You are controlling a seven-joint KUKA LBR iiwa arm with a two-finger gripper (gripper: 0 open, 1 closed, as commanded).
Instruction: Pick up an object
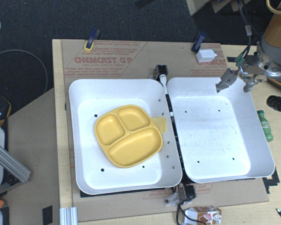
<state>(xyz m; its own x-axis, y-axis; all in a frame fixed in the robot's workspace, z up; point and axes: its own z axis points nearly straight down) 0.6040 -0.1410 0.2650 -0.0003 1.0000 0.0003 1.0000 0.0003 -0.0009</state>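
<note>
Camera view looks down at a slant on my 2 white bins, and my gripper (237, 82) hangs over the far right corner of the right bin (210, 170), up near its back rim. My 2 fingers are spread apart: one fingertip (224, 83) points down to the left over the bin, the other sits to its right, with bare gap between them. I hold nothing and touch nothing that I can see; whether the tips meet the bin floor I cannot tell from this angle. The thing to pick, a yellow tray (128, 135) with 3 compartments, lies flat in the left bin (84, 172), about at its middle and well apart from my gripper. Its long axis runs from upper left to lower right; the 2 small compartments face the far side and the 1 large compartment faces the near right. A second yellow piece (159, 124) peeks out from under the tray's right edge, mostly hidden, so I cannot make out what it is. My arm is cut off at the right edge. A green bottle (265, 124) lies on the bench just beside the right bin's right rim.
</note>
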